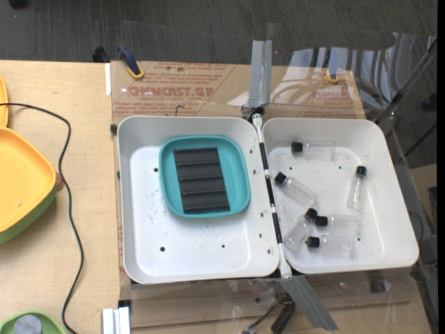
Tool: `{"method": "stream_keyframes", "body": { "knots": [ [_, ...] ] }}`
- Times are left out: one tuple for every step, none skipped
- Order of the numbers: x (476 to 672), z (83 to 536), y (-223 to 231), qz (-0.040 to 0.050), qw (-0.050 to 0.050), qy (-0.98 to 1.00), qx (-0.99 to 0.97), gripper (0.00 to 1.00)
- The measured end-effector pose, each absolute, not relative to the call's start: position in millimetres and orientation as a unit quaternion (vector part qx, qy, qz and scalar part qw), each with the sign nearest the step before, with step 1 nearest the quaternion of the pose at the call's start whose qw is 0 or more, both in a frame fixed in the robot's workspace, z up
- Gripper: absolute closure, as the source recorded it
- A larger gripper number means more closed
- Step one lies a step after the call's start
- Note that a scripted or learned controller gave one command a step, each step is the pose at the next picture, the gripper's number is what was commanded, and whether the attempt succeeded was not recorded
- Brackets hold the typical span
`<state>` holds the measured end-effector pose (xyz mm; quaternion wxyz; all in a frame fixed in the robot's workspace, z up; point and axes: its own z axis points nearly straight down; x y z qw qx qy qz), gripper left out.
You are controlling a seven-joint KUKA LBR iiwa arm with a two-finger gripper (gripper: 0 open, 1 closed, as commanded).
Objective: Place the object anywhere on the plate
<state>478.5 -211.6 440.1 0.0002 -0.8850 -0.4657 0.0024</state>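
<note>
asker: bins first, what do they hold?

describer: two shallow white bins sit side by side, seen from above at a slant. the left bin [139, 245] holds a teal plate [169, 181], squarish with rounded corners, lying in the bin's upper middle. a dark ridged block [201, 179] lies flat on the plate and covers most of its centre.

asker: and the object to be placed?

describer: the right bin [391, 250] holds about six small clear vials [295, 188] with black caps, all lying on their sides. one is near the top left corner, one leans along the right side, and several cluster in the lower middle, some touching or crossing. all of them are apart from the plate, across the divide between the bins.

asker: how does the gripper stand, and how near is it to the vials?

describer: i cannot tell whether it is spread or pressed together, nor how it lies relative to the vials.

asker: anything around the bins?

describer: a sheet of printed cardboard [181, 89] lies behind them. to the left, a wooden table [83, 103] carries stacked yellow dishes [21, 179] and a black cable [70, 186] that loops down its surface
</note>
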Motion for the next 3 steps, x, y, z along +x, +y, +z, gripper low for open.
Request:
{"method": "stream_keyframes", "body": {
  "knots": [
    [478.5, 440, -209, 0.0021, 0.000, -0.406, -0.914, 0.00],
    [478.0, 441, -216, 0.0016, 0.000, -0.328, -0.945, 0.00],
    [483.0, 440, -220, 0.0027, 0.000, -0.272, -0.962, 0.00]
  ]
}}
